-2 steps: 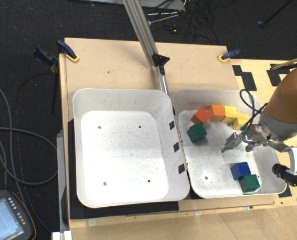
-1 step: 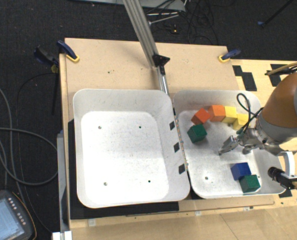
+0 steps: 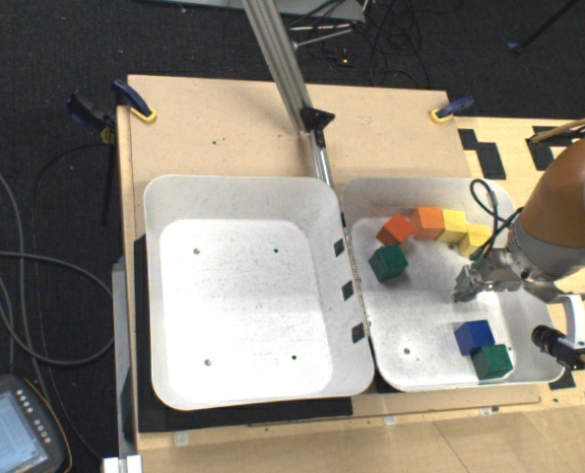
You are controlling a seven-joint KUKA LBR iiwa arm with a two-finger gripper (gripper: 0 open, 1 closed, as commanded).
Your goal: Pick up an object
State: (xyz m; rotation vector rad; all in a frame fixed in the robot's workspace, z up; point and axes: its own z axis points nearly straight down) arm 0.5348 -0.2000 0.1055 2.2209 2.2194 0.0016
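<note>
The right bin (image 3: pixel 421 308) holds several blocks. Along its far side runs a row: a red-orange block (image 3: pixel 398 229), an orange block (image 3: pixel 429 221) and two yellow blocks (image 3: pixel 454 225) (image 3: pixel 476 236). A green block (image 3: pixel 388 262) lies near the bin's left wall. A blue block (image 3: pixel 474 336) and a second green block (image 3: pixel 492 361) sit together at the near right. My gripper (image 3: pixel 467 286) hangs low over the bin floor, just below the yellow blocks and above the blue one, with nothing seen in it.
The left bin (image 3: pixel 157 264) stands beside the right one, their walls meeting at mid-bench. A metal pole (image 3: pixel 283 57) slants down to the bins' shared far edge. Clamps (image 3: pixel 135 101) (image 3: pixel 450 109) grip the bench's far corners.
</note>
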